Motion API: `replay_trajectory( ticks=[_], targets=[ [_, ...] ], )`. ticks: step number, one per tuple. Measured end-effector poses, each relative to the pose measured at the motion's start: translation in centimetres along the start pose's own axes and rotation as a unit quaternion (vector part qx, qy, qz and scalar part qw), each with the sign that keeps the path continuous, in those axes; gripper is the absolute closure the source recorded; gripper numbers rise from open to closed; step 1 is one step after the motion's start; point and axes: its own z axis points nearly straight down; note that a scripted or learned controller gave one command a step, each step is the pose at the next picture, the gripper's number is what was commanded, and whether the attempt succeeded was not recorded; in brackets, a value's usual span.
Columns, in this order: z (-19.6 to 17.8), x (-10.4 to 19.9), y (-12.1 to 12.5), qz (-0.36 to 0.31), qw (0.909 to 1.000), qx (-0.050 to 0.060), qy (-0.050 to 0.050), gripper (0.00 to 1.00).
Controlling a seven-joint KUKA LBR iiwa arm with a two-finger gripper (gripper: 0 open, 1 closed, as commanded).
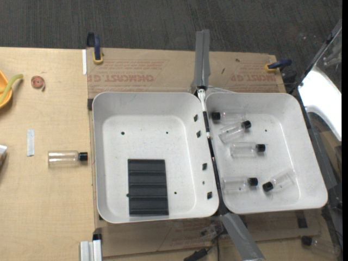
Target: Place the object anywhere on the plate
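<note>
A black ribbed plate (147, 187) lies flat on the floor of the left bin (109, 113), near its front edge. Several clear vials with black caps lie scattered on their sides in the right bin (296, 118). One vial (237, 128) rests near the back left, another vial (247, 149) lies mid-bin, and a third vial (278, 180) sits at the front right. All the vials are well apart from the plate, across the wall between the two bins.
A spare clear vial (66, 157) lies on the wooden bench left of the bins. Near it are a white strip (30, 142), a small pink disc (37, 81) and a yellow object (5, 88). Clamps (95, 48) hold the cardboard behind the bins.
</note>
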Motion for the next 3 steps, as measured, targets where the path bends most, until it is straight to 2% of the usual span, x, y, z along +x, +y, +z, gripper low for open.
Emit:
replay_trajectory(
  ticks=[1, 2, 3],
  targets=[
    [0.1, 8.7, 4.6, 0.025, 0.9997, 0.0, 0.0, 0.0],
    [0.0, 1.8, 4.2, -0.023, 0.9997, 0.0, 0.0, 0.0],
    [0.1, 6.1, 5.1, 0.053, 0.9986, 0.0, 0.0, 0.0]
  ],
)
